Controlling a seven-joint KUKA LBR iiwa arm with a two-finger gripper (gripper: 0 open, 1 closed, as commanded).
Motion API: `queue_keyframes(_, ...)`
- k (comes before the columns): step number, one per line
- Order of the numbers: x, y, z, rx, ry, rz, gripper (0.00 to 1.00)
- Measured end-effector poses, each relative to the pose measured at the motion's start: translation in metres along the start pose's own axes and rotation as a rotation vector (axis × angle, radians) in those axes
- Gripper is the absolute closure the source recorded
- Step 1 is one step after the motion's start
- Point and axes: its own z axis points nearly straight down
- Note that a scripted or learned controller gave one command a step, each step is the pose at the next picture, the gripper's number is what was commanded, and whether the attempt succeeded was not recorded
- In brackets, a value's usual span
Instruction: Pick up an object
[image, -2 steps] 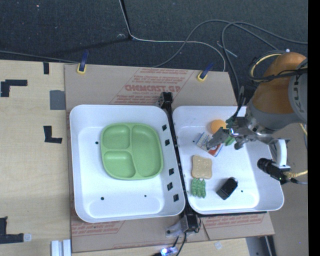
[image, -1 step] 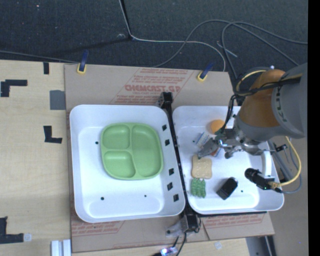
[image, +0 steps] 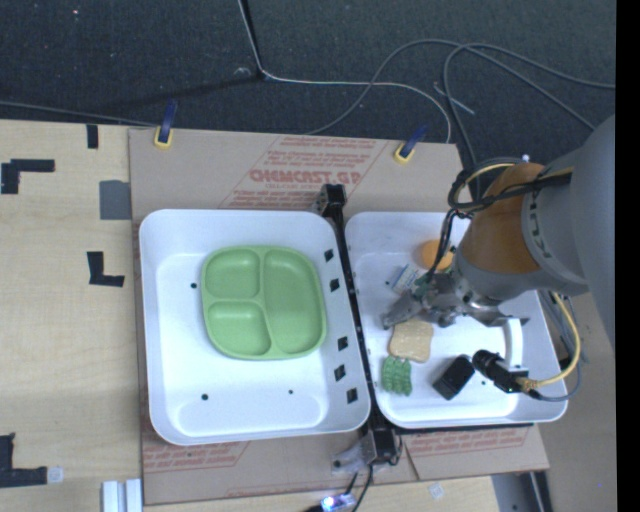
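Camera view: one picture, taken from above at a slant, with two bins side by side on a brown cardboard sheet (image: 300, 165).
Bins: two. The left bin (image: 165, 330) and the right bin (image: 375, 225) are both white and shallow, and they touch along a middle wall with black clips.
Left bin content: one green plate (image: 265, 302) with three compartments. It lies flat, a little above the centre of the bin.
Right bin content: four loose things can be counted. One tan sponge-like block (image: 411, 342) lies near the middle. One small green ridged piece (image: 397, 375) lies just below it, near the lower left corner. One black block (image: 453, 377) lies to the right of the green piece, tilted. One orange round thing (image: 433, 252) is near the upper part, half hidden behind the arm.
Arm: one grey arm (image: 560, 235) with an orange band (image: 500, 235), which reaches in from the right over the right bin.
Gripper: one gripper (image: 412, 303), low in the right bin, just above the tan block and close to it or touching it.
Jaws: it cannot be told if they are open or closed, because the picture is too small and dark there. Nothing is seen clearly between them.
Clamps: two, yellow and blue, at the upper edge of the cardboard, the left clamp (image: 165, 130) and the right clamp (image: 408, 148).
Cables: several thin cables (image: 330, 82) run over the dark floor above the bench.
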Motion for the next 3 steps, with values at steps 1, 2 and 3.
queue_keyframes(1,-0.001,0.001,-0.012,-0.003,-0.002,-0.001,1.00)
queue_keyframes(2,-0.004,0.003,-0.075,-0.005,-0.001,0.000,1.00)
queue_keyframes(3,-0.005,-0.003,-0.135,-0.005,-0.002,0.000,1.00)
